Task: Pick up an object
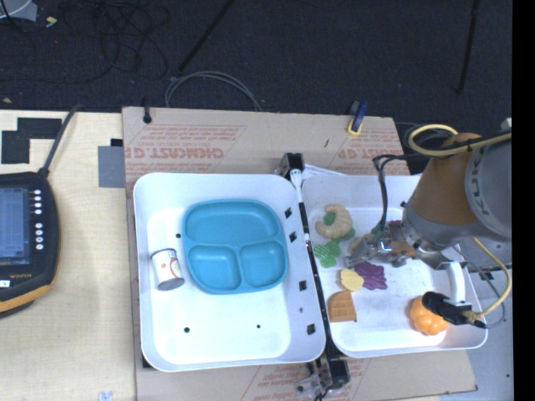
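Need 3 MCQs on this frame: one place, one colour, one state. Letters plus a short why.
1. Where is the blue divided plate?
A. in the left bin
B. in the right bin
C. on the cardboard outside the bins

2. What colour is the toy at the right bin's lower right corner?
A. purple
B. orange
C. white

3. How does the small can lie?
A. standing upright on the plate
B. on its side beside the plate
C. between the fingers of the hand

Answers:
1 A: the plate sits on the floor of the left bin.
2 B: the orange toy lies in that corner.
3 B: the can lies tipped over against the plate's left edge, far from the hand, which is over the right bin.
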Controlling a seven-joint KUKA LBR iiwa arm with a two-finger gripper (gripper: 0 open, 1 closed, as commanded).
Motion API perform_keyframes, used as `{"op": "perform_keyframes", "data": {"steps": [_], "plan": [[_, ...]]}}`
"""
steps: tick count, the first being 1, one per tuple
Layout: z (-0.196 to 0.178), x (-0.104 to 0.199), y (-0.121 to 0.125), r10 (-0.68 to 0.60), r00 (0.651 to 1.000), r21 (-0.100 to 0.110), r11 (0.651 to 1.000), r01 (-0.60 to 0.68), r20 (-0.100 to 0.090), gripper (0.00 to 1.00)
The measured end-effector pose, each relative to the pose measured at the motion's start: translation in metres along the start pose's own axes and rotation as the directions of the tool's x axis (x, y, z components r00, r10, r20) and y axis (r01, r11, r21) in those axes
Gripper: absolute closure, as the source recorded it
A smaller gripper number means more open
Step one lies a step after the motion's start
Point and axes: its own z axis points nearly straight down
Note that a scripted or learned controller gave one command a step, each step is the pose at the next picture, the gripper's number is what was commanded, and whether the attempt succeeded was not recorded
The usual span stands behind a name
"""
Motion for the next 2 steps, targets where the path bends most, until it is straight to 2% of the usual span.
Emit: {"op": "perform_keyframes", "data": {"steps": [1, 2], "plan": [[-0.0147, -0.0019, 0.0005, 0.006, 1.000, -0.001, 1.000, -0.006, 0.000, 1.00], [-0.0142, -0.0020, 0.0003, 0.006, 1.000, -0.001, 1.000, -0.006, 0.000, 0.00]]}}
